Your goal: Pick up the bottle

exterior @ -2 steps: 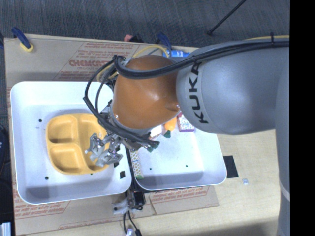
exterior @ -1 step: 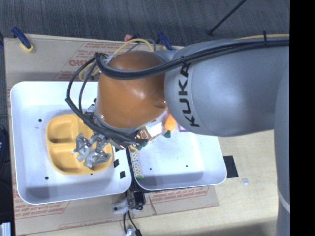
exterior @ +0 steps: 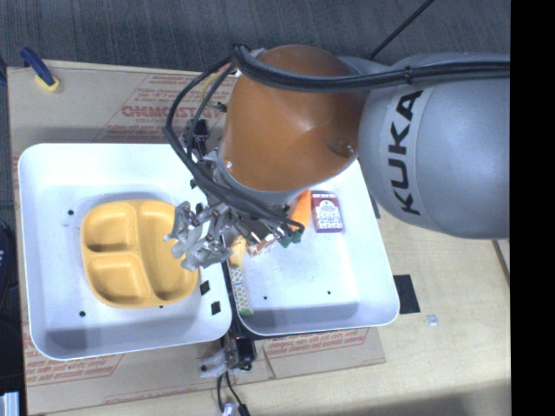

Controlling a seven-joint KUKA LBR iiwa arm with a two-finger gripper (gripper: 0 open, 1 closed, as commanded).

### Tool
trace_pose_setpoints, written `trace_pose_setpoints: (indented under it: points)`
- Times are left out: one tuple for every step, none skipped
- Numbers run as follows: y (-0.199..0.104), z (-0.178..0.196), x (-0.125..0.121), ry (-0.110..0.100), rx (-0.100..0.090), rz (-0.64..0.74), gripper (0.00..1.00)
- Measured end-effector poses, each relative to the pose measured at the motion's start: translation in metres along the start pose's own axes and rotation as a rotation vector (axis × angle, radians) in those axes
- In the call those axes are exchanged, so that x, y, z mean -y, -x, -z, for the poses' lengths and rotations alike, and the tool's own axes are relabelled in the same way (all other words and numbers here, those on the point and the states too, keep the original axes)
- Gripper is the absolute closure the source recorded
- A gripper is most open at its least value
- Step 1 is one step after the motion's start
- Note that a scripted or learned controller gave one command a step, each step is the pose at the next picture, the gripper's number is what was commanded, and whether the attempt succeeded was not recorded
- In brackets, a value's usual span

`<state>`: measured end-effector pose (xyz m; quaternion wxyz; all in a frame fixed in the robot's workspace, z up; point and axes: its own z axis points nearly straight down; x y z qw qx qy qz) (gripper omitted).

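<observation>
Hovering mid-frame over the yellow divided plastic tray, the metal two-finger gripper leaves its grip impossible to tell

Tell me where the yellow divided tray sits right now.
The yellow divided tray lies in the left white bin, toward its middle, with the gripper at the tray's right edge, near the divide between the two bins.

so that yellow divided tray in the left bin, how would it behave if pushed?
The yellow three-compartment plastic tray looks moulded and rigid, so probably stiff. It lies flat and low on the smooth left white bin, so it would likely slide, not tip. Probably light.
</observation>
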<state>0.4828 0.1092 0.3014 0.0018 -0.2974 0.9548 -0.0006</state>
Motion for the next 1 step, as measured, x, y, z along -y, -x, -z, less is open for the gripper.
trace_pose_setpoints:
  points:
    - [0.0202, -0.083, -0.0266, 0.003, -0.005, 0.282, 1.0]
